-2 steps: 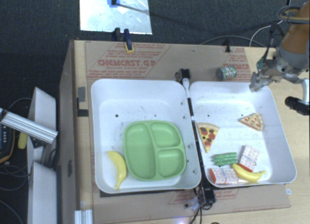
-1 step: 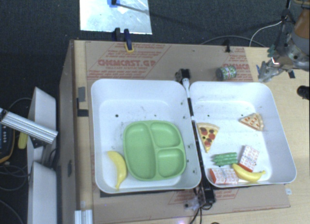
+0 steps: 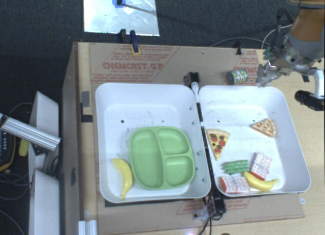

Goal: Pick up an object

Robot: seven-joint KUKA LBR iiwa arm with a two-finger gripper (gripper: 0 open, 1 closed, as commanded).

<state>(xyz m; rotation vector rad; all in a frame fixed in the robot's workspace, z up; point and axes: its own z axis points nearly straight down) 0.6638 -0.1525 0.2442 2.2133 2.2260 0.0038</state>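
The gripper [image 3: 266, 75] hangs at the upper right, above the far rim of the right bin [image 3: 284, 108], with nothing visible between its fingers. In the right bin lie two pizza slices [image 3: 218, 141] [image 3: 264, 127], a green bean bundle [image 3: 235, 166], a red-and-white carton [image 3: 261, 165], a second carton [image 3: 233, 184] and a yellow banana [image 3: 260, 182]. The left bin [image 3: 111, 102] holds a green divided plate [image 3: 161, 157] and another banana [image 3: 123, 176].
A small green can [image 3: 237, 76] lies on the cardboard just behind the right bin, left of the gripper. A blue clamp [image 3: 134, 41] stands at the bench's far edge. Grey equipment [image 3: 30, 131] sits at the left.
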